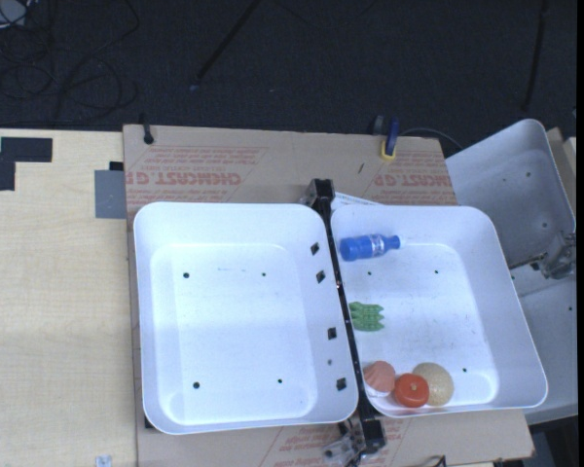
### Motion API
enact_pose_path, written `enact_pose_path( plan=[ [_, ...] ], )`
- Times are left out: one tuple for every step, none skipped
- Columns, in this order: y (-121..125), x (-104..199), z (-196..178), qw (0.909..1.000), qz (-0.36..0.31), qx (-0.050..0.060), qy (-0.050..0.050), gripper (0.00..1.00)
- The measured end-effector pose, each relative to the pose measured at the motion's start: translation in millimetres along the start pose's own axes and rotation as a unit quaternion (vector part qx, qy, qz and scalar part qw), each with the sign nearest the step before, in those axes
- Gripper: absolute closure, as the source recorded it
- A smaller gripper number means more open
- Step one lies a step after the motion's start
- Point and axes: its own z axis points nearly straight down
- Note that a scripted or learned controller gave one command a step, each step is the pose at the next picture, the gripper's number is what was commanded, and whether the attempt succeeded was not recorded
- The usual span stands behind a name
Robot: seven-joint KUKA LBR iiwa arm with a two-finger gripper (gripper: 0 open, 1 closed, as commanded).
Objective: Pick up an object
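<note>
camera view looks down on the right bin (498,261), where all the loose things lie. a blue bottle (370,247) rests on its side near the far left corner, its cap pointing right. nearer the middle of the left wall lies a small green ribbed piece (366,316). in the near left corner three round things crowd together: a pink one (379,376), a red one (411,390) touching it, and a pale beige one (435,381) just behind the red.

i cannot tell whether the end effector is released or clenched, nor how it stands relative to any of these things.

the left bin (161,261) touches the right one along a seam held by black clips (332,334). both bins sit on a cardboard sheet (273,159) whose red print reads "chemcast gp", upside down from this angle; more of the same red print peeks out at the near edge, too cut off to read. a yellow and blue clamp (389,142) grips the sheet's far edge.

the bottle and the green piece have open floor to their right; the three round things are hemmed in by the near wall and the corner. the pale wooden bench (49,309) stretches away to the left, and a grey metal sheet (511,178) slants beside the right bin.
</note>
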Motion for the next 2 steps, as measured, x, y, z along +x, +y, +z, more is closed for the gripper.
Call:
enact_pose_path(
  plan=[
    [-1.6,-19.6,57.6,1.0000,0.002,0.005,0.001,1.00],
    [-0.6,-19.6,2.7,1.0000,0.001,0.000,0.000,1.00]
  ],
)
